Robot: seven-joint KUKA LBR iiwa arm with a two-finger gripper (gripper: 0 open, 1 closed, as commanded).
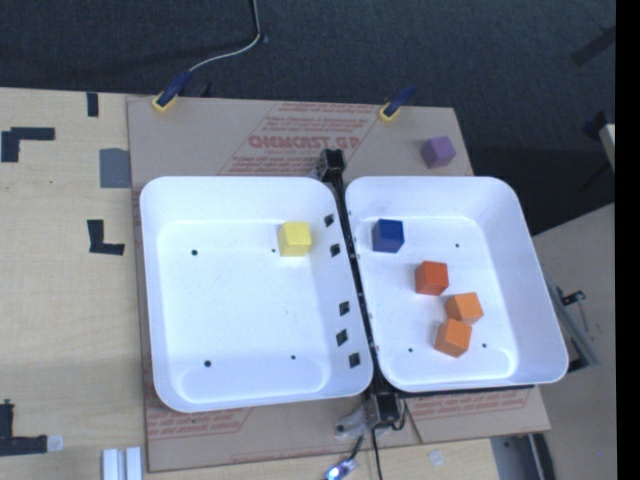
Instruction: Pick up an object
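Two shallow white bins sit side by side on a brown cardboard sheet (300, 133) that covers the middle of the counter (60, 268), seen from above at a slant.

The left bin (160, 298) holds one yellow cube (295, 238), lying near its upper right corner, close to the wall it shares with the other bin.

The right bin (520, 298) holds four cubes. A blue cube (388, 235) lies in the upper left part, just across the shared wall from the yellow one. Below and to the right of it is a red-orange cube (431, 277). Two lighter orange cubes follow in a loose line toward the near edge: the upper orange cube (463, 307), then the lower orange cube (452, 337), the pair touching or very nearly so.

A purple cube (437, 151) rests outside the bins, on the cardboard beyond the right bin's far edge.

Two yellow and blue clamps (172, 90) grip the cardboard's far edge, and a thin cable (250, 28) trails across the dark floor behind.

I cannot tell the state of the pincer, nor how the cubes lie relative to it.
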